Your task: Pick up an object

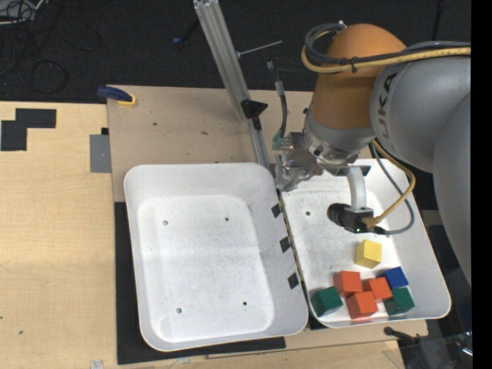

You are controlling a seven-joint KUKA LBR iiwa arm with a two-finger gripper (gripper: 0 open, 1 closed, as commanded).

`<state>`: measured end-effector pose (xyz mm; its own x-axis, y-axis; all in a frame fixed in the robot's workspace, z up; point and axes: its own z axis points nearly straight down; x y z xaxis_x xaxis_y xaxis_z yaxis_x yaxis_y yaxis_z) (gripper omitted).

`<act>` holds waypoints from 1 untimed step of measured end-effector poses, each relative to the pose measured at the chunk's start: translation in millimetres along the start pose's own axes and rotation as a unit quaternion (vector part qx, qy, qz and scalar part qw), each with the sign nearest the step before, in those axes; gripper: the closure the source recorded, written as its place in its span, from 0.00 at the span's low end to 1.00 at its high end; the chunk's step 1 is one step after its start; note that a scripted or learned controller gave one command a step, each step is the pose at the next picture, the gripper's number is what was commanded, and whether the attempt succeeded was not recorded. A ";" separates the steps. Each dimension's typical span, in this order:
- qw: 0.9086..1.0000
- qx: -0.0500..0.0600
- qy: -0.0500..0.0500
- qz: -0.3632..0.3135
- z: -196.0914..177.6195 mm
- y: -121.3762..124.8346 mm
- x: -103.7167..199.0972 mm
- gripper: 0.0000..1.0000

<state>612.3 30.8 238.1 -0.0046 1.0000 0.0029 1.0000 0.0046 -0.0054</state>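
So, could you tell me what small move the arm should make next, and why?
Probably shift the gripper toward the near end of the right bin, stopping above the yellow block. The gripper hangs at the bin's far end, and the yellow block stands slightly apart from the other blocks.

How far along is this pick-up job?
Done: nothing yet; the yellow block, blue block, orange blocks and green blocks lie in the right bin. In hand: the gripper hangs over that bin's far corner, apart from them. Left: reaching, gripping and lifting one.
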 end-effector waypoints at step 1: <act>1.000 0.001 0.000 0.000 -1.2 -20.1 50.2 1.00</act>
